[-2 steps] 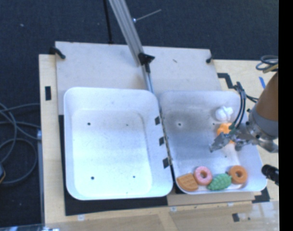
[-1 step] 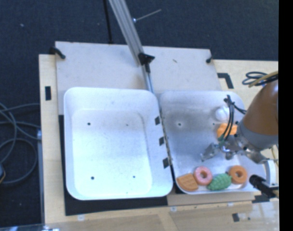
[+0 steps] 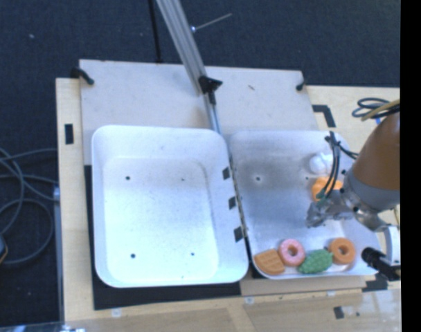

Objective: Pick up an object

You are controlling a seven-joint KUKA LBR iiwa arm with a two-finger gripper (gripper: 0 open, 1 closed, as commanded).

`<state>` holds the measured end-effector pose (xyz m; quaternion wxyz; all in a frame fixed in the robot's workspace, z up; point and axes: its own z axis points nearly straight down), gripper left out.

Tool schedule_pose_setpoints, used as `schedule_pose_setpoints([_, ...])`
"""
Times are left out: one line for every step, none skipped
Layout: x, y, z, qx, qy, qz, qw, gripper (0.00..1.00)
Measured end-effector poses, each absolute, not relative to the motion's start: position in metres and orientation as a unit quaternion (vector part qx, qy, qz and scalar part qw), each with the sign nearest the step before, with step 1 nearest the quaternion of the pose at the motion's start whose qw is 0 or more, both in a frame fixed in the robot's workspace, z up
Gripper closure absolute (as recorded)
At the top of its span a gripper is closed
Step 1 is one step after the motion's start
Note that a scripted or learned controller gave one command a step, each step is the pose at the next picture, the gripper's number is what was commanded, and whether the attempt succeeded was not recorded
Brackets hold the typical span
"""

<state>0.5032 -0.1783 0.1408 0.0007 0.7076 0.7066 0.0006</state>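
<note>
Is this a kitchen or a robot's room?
Most likely a robot lab, not a kitchen. A robot arm reaches over two white bins on a wooden bench, the toy doughnut looks like pretend food, and loose cables lie on the carpet.

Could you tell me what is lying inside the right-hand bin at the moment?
Along the right bin's near edge lie a tan cookie, pink donut, green piece and orange donut. The arm covers part of a white object and an orange one.

Bench with two bins

A pale wooden bench [image 3: 72, 206] is seen, on which a left bin [image 3: 162, 206] and a right bin [image 3: 273, 185] are set side by side, touching.
</note>
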Motion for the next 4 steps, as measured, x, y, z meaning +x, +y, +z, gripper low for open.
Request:
schedule_pose_setpoints([0.505,-0.18,0.204,0.707,0.707,0.0016,0.003,1.0])
schedule_pose_setpoints([0.512,-0.189,0.256,0.707,0.707,0.0012,0.002,1.0])
schedule_pose_setpoints([0.513,-0.189,0.281,0.707,0.707,0.0008,0.001,1.0])
schedule_pose_setpoints([0.541,-0.147,0.27,0.707,0.708,0.0,0.0,1.0])
